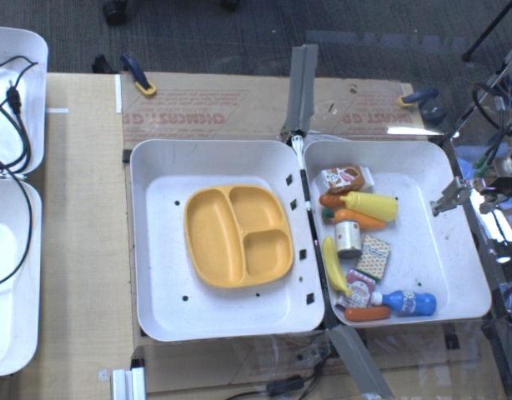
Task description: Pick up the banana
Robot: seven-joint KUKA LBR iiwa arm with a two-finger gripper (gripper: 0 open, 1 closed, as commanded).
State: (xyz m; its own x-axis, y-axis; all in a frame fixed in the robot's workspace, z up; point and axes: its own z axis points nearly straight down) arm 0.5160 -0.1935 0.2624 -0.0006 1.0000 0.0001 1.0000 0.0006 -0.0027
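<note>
At the right edge of the frame, your arm [489, 186] is cut off, and its end effector is lost in a tangle of cables, too unclear to read. In the right bin [444, 248], the banana [333, 267] has its lower end tucked under a small packet [360, 288]. Labels on the packets are too small to read. White trays [10, 223] are cropped at the left edge.
</note>
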